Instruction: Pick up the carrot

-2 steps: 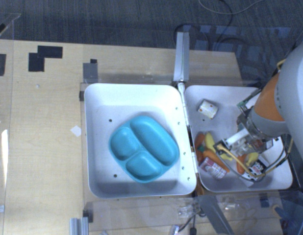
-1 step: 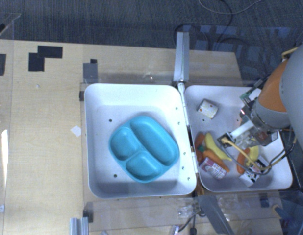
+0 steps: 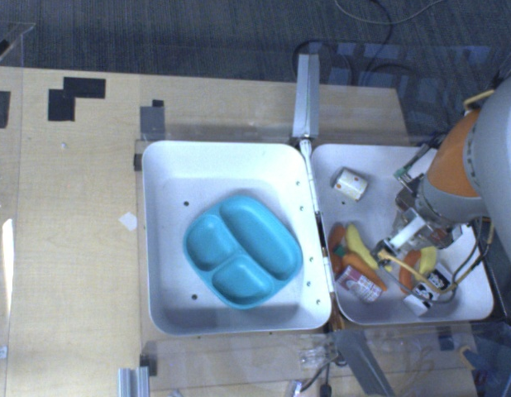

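The left bin [image 3: 156, 222] held a blue divided plate [image 3: 243, 249], while the right bin [image 3: 479, 304] held the carrot [image 3: 357, 264] by its left wall beside a banana [image 3: 360, 247], the gripper [image 3: 396, 242] poised just right; its opening was unclear.

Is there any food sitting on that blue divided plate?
No, the blue plate in the left bin has nothing in its compartments; the carrot and banana lie in the right bin.
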Robot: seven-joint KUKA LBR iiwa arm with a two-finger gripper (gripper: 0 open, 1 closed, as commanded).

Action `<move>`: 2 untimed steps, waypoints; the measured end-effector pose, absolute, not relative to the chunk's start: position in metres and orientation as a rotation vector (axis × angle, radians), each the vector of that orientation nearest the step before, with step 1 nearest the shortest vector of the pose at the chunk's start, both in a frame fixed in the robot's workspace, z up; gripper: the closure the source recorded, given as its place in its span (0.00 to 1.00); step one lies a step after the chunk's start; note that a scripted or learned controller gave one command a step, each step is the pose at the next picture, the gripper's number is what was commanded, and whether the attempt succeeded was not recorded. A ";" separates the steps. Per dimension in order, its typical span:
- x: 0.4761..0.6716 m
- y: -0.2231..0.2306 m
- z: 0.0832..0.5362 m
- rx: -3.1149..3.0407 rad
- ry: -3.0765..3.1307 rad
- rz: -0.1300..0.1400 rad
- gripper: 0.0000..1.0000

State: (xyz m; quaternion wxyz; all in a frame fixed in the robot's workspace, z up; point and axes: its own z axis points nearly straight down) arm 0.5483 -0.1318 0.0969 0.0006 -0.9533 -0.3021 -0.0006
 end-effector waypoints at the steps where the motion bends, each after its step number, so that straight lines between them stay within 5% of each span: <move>1: 0.637 -0.075 0.186 -2.952 -1.078 -0.007 1.00; 2: 0.605 -0.088 0.089 -3.058 -0.723 -0.013 1.00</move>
